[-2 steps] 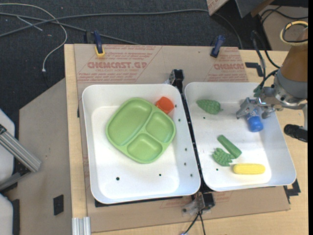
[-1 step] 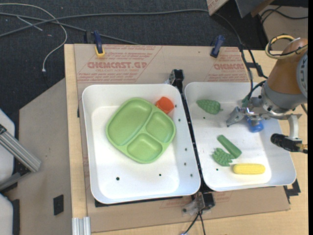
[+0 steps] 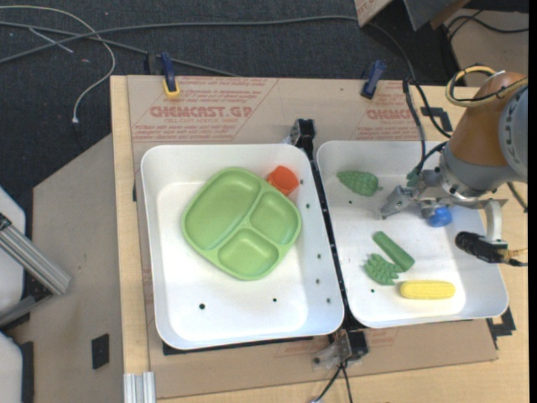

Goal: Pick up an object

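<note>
My gripper [image 3: 401, 201] hangs low over the back middle of the right bin [image 3: 478, 307], below the arm's orange band. A small blue object [image 3: 438, 217] lies just to its right, partly under the wrist. A bumpy green piece [image 3: 360, 181] sits a short way to its left, apart from it. Nearer the front lie a long green brush-like piece [image 3: 388, 259] and a yellow corn cob [image 3: 426, 290]. Nothing can be seen held in the gripper.
The left bin [image 3: 168, 309] holds a green divided plate [image 3: 243, 223] with a small orange object [image 3: 284, 179] at its back right edge. A black ridge [image 3: 323, 225] separates the two bins. Cables run behind the right bin.
</note>
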